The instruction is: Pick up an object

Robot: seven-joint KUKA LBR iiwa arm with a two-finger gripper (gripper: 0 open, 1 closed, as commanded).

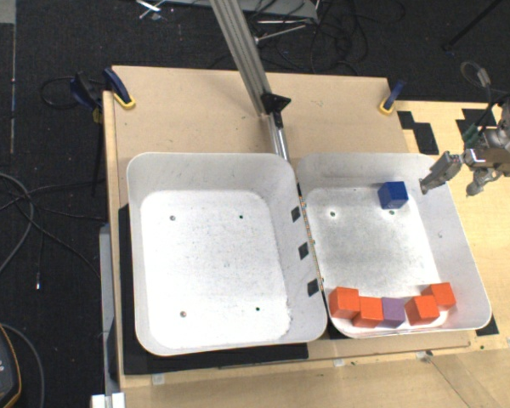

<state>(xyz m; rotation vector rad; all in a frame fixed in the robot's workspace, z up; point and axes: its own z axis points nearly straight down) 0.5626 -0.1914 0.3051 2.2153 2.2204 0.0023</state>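
A blue cube (393, 195) lies in the far part of the right bin (382, 253). Along that bin's near edge sits a row of blocks: an orange block (346, 301), another orange block (371, 310), a purple block (393, 311), an orange block (422, 309) and one more orange block (443, 295). My gripper (459, 177) hovers at the right bin's far right rim, to the right of the blue cube. Its two fingers are spread apart with nothing between them.
The left bin (208, 249) sits beside the right one, with black clips along the seam between them. A slanted metal pole (242, 45) rises from behind the bins. Clamps (119, 87) hold the wooden board's far corners.
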